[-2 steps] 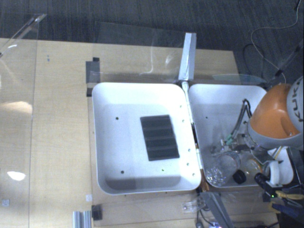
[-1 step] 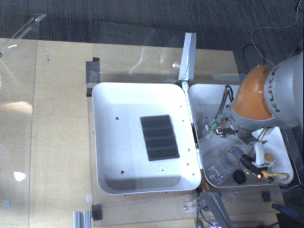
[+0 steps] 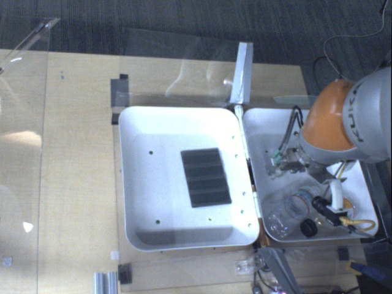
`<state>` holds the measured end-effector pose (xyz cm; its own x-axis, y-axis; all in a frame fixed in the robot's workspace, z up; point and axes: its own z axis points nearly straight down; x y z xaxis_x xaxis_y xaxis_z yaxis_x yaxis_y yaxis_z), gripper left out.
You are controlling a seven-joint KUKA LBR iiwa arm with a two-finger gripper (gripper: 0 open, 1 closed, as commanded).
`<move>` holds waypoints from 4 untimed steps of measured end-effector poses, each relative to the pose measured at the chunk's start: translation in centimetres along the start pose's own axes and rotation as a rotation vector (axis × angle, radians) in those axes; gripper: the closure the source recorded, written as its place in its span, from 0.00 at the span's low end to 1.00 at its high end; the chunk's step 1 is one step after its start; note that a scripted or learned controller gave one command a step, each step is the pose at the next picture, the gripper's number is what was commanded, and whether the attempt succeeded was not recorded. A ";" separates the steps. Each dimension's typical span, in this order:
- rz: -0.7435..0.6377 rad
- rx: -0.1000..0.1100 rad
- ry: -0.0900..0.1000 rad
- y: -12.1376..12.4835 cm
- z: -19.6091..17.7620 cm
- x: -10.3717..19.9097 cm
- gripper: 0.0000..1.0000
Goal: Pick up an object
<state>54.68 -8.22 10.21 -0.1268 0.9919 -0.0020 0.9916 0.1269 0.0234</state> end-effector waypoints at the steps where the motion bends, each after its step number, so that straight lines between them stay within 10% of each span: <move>1: 0.000 0.000 0.000 0.0 0.0 0.0 0.00; 2: 0.112 0.020 0.001 -4.6 -1.4 -3.6 0.00; 3: 0.117 0.017 0.000 -0.7 -12.1 -0.8 0.00; 4: 0.052 0.009 -0.003 -6.3 1.1 -6.8 0.00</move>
